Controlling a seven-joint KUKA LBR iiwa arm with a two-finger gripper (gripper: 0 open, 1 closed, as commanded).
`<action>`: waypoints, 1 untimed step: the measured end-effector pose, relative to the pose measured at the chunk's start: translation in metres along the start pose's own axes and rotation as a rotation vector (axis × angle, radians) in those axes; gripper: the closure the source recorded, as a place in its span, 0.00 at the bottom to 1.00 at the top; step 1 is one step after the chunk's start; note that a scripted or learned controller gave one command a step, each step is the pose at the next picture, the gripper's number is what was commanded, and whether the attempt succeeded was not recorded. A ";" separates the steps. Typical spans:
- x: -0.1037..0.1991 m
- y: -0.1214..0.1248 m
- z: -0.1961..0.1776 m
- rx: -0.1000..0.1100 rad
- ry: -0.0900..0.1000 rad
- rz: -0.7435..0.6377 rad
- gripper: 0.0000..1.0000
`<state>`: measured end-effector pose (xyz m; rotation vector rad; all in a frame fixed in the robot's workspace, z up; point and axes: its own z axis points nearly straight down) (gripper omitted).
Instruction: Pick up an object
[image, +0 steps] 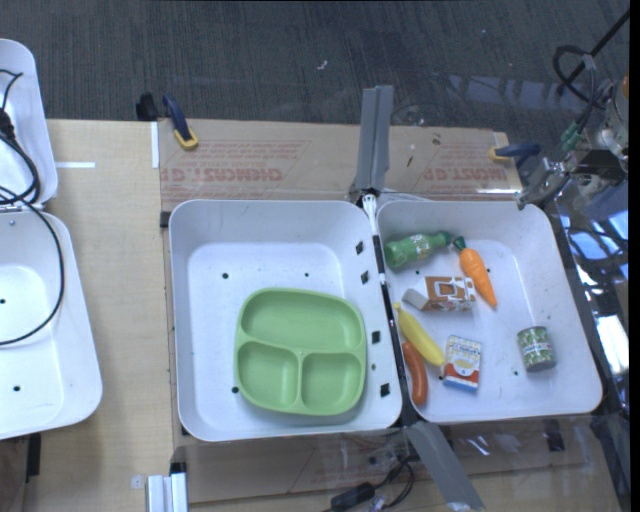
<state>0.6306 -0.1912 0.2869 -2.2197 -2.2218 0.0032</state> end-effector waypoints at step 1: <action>0.028 -0.006 0.195 -0.002 0.000 -0.027 0.00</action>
